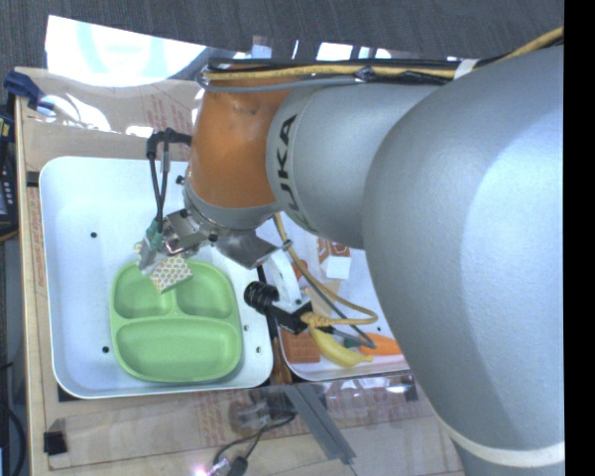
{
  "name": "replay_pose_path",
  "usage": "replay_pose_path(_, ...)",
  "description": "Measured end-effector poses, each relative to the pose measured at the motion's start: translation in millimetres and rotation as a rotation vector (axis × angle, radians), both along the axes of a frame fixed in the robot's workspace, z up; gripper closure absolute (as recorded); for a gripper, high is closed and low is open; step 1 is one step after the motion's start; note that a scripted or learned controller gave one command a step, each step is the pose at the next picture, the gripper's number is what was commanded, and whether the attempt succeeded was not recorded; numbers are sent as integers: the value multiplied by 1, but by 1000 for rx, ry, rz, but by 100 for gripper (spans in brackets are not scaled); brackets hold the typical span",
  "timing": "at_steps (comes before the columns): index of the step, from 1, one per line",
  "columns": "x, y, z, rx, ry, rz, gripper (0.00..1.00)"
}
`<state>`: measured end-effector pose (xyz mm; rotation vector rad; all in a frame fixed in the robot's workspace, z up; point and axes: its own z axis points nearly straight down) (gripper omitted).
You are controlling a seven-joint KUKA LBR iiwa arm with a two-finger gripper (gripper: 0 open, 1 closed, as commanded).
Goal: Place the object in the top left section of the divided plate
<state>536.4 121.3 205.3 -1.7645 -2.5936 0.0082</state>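
We read white letters on the grey arm (397, 167), just past its orange band (233, 157): "UKA", running sideways up the casing, the start of the word cut off where the band begins. Over in the right bin (307, 370) we see a white card (334, 258) with orange marks on it, but they are too small and blurred for us to make out.
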Motion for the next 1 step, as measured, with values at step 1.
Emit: replay_pose_path(1, 0, -1, 0, 0, -1, -1, 0)
